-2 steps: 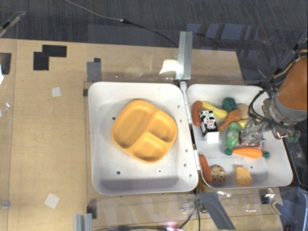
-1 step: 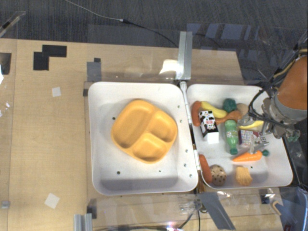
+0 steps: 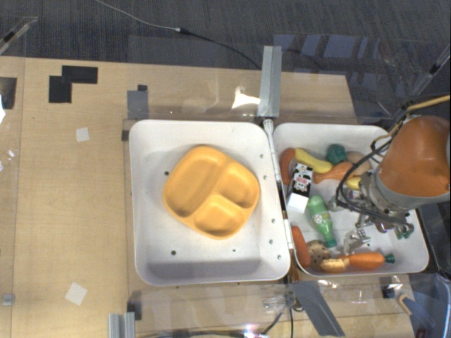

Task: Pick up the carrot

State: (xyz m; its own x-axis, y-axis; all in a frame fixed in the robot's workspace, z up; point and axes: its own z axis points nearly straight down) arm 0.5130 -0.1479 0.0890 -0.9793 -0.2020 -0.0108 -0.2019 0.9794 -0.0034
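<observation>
Along the front edge of the right-hand shallow white bin point(image 3: 420, 259) lies the orange carrot with a green tip point(image 3: 366, 260), near the bin's front right corner; just above it hangs the grey two-finger gripper point(image 3: 357, 239), whether spread or closed I cannot tell; nothing sits visibly between its fingers; a green bottle point(image 3: 321, 217) lies beside it; the left-hand white bin point(image 3: 144, 210) carries a yellow divided plate point(image 3: 211, 191).

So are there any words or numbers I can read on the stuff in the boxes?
No text can be read.
Black and white carton: printed marks, too blurred to read.
Green bottle: pale label, too small to read.
Yellow tray, carrot: no writing.
</observation>
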